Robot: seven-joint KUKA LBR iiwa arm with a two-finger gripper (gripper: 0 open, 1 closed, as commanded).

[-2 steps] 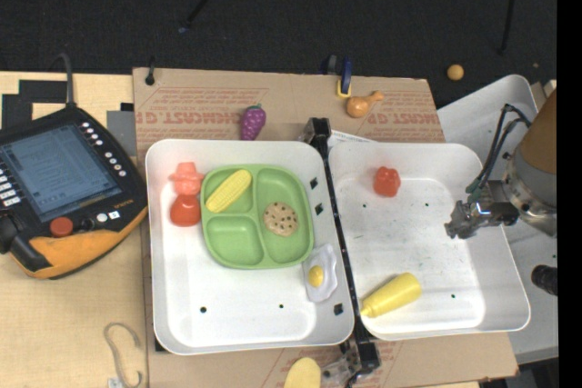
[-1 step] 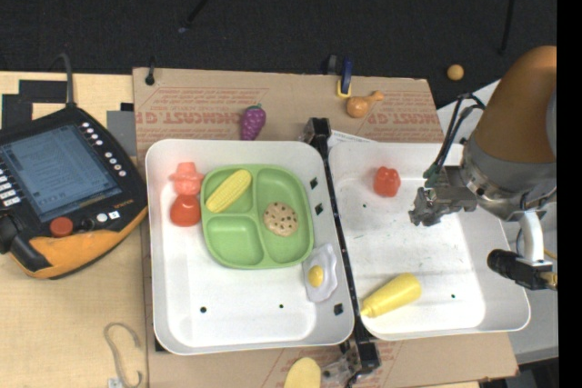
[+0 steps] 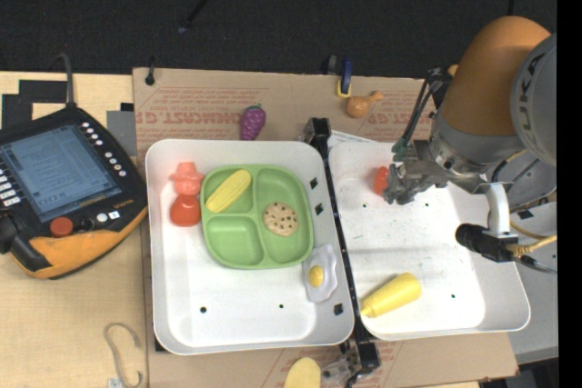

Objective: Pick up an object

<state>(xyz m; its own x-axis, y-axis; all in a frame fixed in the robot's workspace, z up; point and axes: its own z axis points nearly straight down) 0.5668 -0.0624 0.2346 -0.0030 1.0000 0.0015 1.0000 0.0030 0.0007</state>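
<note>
Gripper (image 3: 397, 189) sits low over right bin (image 3: 473, 309) w/ finger state unclear, just beside small red-orange object (image 3: 380, 180) at bin's upper-left, yellow bottle (image 3: 392, 295) lying well apart near bin's front edge.

Teach pendant (image 3: 64, 186) left of bins; cardboard sheet (image 3: 209, 104) beneath.

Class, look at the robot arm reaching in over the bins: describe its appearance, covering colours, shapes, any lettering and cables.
The arm is bulky and rounded, grey, with a broad orange band above the wrist. Part of the white KUKA lettering shows on the grey shell. The gripper is dark grey metal. Thin dark cables run down to it, and a black cylindrical fitting juts out nearby.
</note>
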